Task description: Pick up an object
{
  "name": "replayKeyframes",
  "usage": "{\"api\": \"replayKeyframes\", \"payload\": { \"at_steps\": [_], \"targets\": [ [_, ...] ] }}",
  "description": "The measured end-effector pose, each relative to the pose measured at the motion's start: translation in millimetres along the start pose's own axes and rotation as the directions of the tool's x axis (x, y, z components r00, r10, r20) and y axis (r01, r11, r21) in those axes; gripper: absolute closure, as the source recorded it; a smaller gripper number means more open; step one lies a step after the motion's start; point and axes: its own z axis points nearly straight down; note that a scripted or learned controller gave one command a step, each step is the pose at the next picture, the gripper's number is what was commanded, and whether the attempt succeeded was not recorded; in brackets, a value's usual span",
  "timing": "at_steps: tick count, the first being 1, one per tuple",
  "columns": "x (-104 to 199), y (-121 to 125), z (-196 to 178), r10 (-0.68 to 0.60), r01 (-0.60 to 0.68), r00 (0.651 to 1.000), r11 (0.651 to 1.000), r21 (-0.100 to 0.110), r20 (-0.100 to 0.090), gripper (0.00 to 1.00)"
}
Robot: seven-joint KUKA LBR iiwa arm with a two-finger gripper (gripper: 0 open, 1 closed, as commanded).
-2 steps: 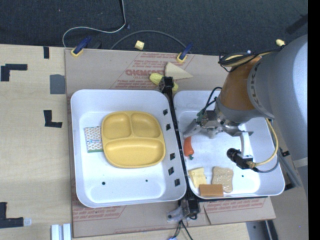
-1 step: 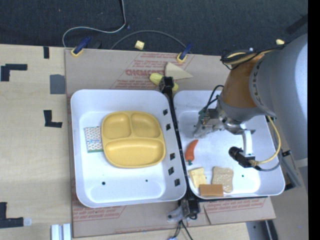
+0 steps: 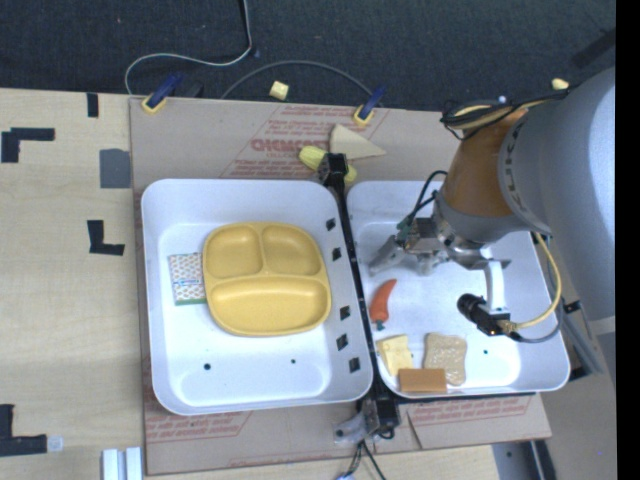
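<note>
The gripper (image 3: 388, 256) is seen spread and unladen; the red chilli (image 3: 381, 300) lies just below it, long axis roughly upright in view

Grey arm (image 3: 560, 178) reaches left, orange-banded wrist (image 3: 480, 183) lowered.

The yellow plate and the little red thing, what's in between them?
In the camera view, the black divider where the two white bins meet runs between the yellow plate and the red thing, plus bare white bin floor.
</note>
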Motion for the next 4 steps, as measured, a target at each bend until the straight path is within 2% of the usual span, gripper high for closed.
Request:
{"api": "replayKeyframes", "payload": {
  "at_steps": [1,2,3,4],
  "targets": [
    [0,-22,9,0.0,0.0,1.0,1.0,-0.004,-0.001,0.0],
    [-2,-21,-1,0.001,-0.001,1.0,1.0,-0.003,0.002,1.0],
    [-2,-21,0,0.001,-0.001,1.0,1.0,-0.002,0.001,0.0],
    [-2,-65,9,0.001,-0.001,1.0,1.0,-0.004,0.0,0.0]
  ]
}}
